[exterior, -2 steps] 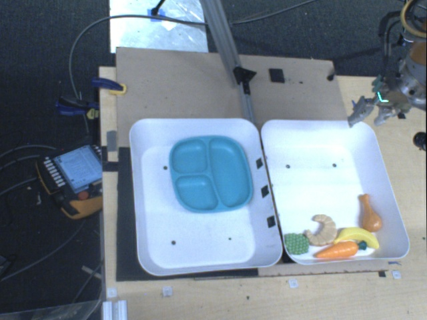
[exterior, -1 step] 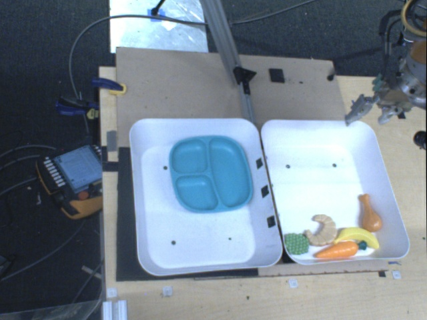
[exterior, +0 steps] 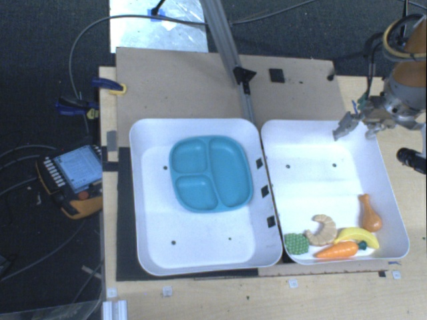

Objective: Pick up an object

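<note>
Two white bins sit side by side on the bench. Left bin: holds a blue divided plate with three compartments, lying flat toward the far half of the bin, slightly rotated.

Right bin: five toy food items clustered along the near edge. From left: green broccoli piece in the near-left corner; tan croissant just beside it; orange carrot lying along the near wall, touching or nearly touching the croissant; yellow banana just behind the carrot; brown drumstick set slightly apart, nearer the right wall, thin end pointing away from the camera.

Gripper: above the far right corner of the right bin, at its rim. Two fingers visibly spread apart, nothing between them. Well apart from the food cluster. Orange band and grey arm visible at the right edge.
</note>
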You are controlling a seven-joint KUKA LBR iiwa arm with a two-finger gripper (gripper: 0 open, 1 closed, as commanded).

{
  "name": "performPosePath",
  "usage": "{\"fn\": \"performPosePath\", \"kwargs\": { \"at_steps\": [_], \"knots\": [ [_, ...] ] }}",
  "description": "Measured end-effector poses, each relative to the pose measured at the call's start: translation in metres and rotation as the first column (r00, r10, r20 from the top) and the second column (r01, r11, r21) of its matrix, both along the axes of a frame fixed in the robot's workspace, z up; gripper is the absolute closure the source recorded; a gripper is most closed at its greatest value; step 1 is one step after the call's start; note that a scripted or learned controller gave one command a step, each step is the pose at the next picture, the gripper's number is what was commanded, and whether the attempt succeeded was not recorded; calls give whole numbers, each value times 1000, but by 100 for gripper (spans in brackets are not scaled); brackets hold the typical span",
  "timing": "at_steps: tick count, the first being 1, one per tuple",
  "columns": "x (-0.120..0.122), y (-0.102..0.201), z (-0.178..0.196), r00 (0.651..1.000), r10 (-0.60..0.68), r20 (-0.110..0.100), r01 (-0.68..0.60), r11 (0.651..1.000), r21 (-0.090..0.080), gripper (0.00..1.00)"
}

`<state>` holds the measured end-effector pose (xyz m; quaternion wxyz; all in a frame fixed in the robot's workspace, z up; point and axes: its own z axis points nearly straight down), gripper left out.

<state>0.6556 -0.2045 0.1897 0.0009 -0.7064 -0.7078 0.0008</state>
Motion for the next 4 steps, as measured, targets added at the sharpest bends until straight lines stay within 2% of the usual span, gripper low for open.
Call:
{"fn": "performPosePath", "kwargs": {
  "at_steps": [2, 3, 4],
  "knots": [
    [1, 2, -83, 1000, 4, 2, -4, 1000, -1, 0],
    [3, 2, -69, 1000, 7, 9, -7, 1000, -4, 100],
    [4, 1, -24, 1000, 4, 10, -4, 1000, -2, 100]
  ]
}}
